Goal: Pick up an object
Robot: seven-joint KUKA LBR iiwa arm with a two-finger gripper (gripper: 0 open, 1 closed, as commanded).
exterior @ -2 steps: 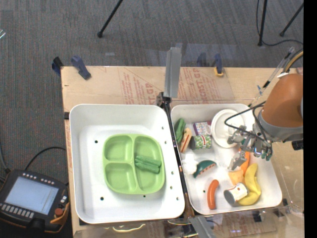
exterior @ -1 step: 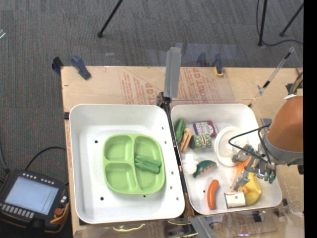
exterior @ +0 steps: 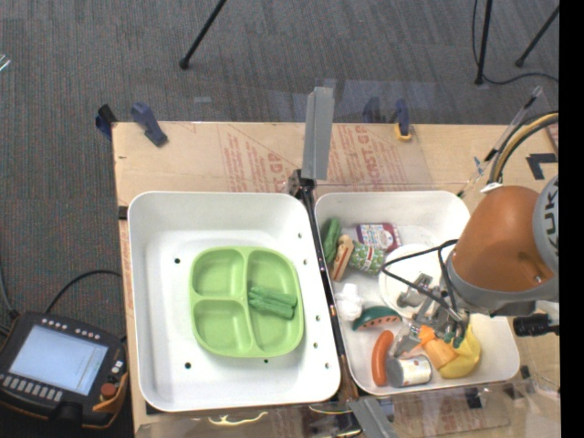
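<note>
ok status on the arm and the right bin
Gripper low in right bin, over the orange toy. Nothing seen held. Can, hot dog, banana crowd it.

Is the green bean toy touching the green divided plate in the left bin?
Touching. The camera view shows the green bean toy lying on the green divided plate, across its centre ridge.

The grey arm (exterior: 506,245) reaches in from the right, orange band above the wrist, gripper (exterior: 436,322) angled down-left.
</note>
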